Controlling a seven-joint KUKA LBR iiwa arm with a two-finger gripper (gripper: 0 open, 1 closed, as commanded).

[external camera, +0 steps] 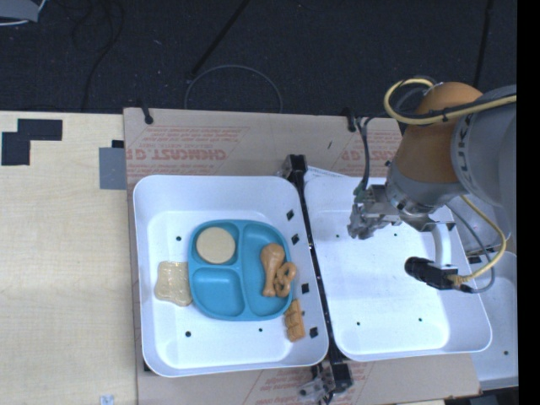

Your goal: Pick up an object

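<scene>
Nearest us, a small tan pastry-like piece lies on the left white bin floor beside the blue sectioned plastic tray. Gripper hangs over the right bin, well apart; we cannot tell the jaws' state.

Dark carpet, pale wooden bench

Both bins look like smooth white plastic. In the left one, the blue tray is matt plastic. The bench beside it is pale wood.
</scene>
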